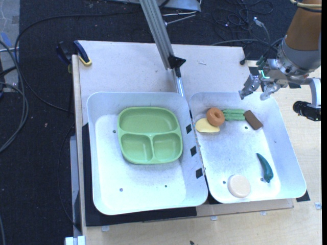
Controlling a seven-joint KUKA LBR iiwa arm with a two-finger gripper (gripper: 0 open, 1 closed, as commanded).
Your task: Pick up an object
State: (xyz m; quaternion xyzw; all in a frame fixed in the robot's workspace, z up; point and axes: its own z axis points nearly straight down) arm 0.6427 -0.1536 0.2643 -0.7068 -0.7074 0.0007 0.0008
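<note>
Though perhaps too small to read, unlabelled brown block (253, 119) below tool (258, 92).

- Two white bins: the left bin (102, 188) and the right bin (286, 152), side by side, both lower than the gripper (258, 90) fingers.
- One green divided plate (150, 135), with three compartments, far to the left of the fingers, in the left bin.
- One orange doughnut (215, 117), below and left of the fingers.
- One yellow piece (206, 126), touching the doughnut on its lower left.
- One green long vegetable (234, 115), just below the fingers.
- One brown block (253, 120), below the fingers, at the end of the green vegetable.
- One teal pepper (265, 168), well below the fingers.
- One pale round disc (239, 186), the farthest below the fingers.
</note>
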